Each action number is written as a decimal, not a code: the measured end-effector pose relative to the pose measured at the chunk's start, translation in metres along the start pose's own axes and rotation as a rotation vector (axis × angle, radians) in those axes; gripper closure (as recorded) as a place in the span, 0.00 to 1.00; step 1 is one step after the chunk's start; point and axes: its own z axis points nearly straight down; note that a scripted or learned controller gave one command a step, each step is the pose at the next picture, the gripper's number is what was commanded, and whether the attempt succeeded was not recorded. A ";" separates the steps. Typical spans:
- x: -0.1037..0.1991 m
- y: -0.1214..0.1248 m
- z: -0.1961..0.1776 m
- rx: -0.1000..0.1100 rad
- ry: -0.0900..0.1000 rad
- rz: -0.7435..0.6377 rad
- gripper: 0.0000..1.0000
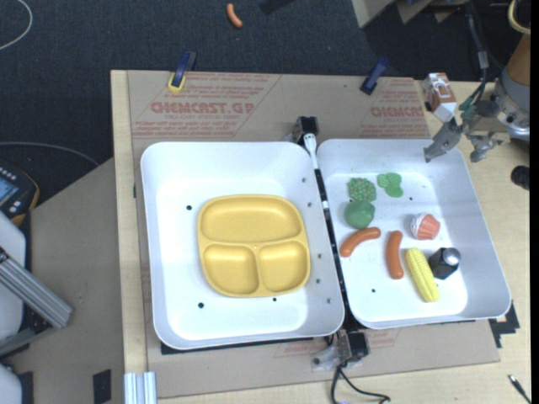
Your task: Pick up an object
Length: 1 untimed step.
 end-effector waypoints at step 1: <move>0.010 -0.004 0.056 -0.001 0.000 0.000 0.00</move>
